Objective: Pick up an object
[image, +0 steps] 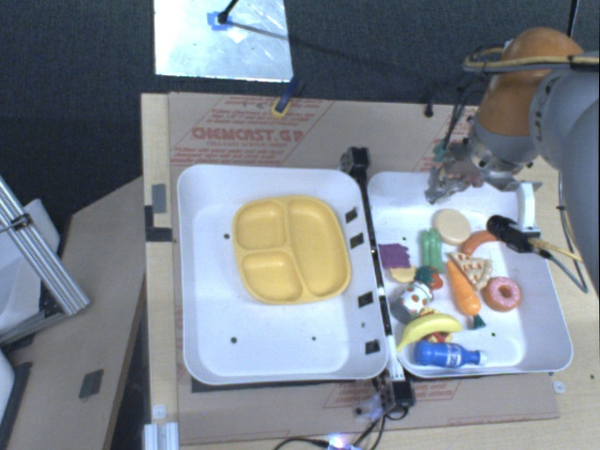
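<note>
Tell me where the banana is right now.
The banana lies in the right bin, near its front edge, just above the blue bottle and left of the carrot.

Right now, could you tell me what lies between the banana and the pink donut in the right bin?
In the camera view, the carrot lies between the banana and the pink donut.

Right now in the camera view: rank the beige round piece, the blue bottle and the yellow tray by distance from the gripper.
1. Beige round piece, just below the gripper, right bin.
2. Yellow tray, left bin.
3. Blue bottle, right bin's near edge.
</note>
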